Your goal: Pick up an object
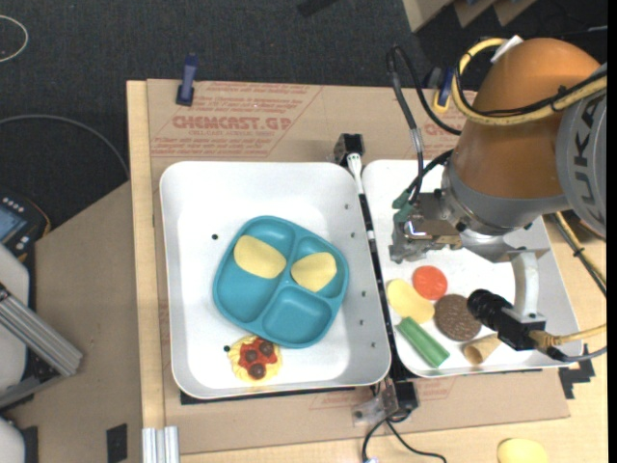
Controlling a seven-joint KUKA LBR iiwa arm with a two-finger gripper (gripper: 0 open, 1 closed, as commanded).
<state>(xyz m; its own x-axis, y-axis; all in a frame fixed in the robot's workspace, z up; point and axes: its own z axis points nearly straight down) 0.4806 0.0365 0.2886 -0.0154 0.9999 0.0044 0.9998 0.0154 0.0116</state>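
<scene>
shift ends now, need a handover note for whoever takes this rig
Pincer: above the right bin, by its left wall.
Right bin: orange disc, pale yellow lump, brown round, green stick and tan cone, all lying near its front.
Left bin: blue tray with two yellow pieces; small pizza toy beside it.
Done: nothing seen lifted.
Left: pick up one object.

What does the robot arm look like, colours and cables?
The arm is a bulky rounded shell, orange above a grey ring, with dark lettering partly visible on its grey side. A thin black cable runs down to the small metallic gripper.
</scene>
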